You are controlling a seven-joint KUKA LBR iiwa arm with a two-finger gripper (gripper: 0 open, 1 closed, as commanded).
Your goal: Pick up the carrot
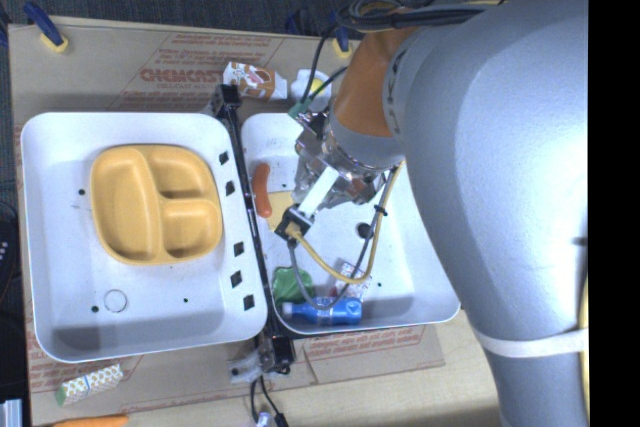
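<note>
The carrot (262,190) is a short orange stick lying on the floor of the right bin (425,300), close to that bin's left wall. My gripper (322,167) hangs over the middle of the same bin, just right of the carrot, under the orange-banded wrist. Nothing shows between the carrot and the gripper, and the carrot rests on the bin floor. The arm's bulk hides the right part of the bin.
A green item (290,283) and a blue bottle (326,312) lie at the right bin's near edge. A yellow divided plate (155,203) sits in the left bin (60,315). A small packet (250,79) lies on the cardboard behind the bins.
</note>
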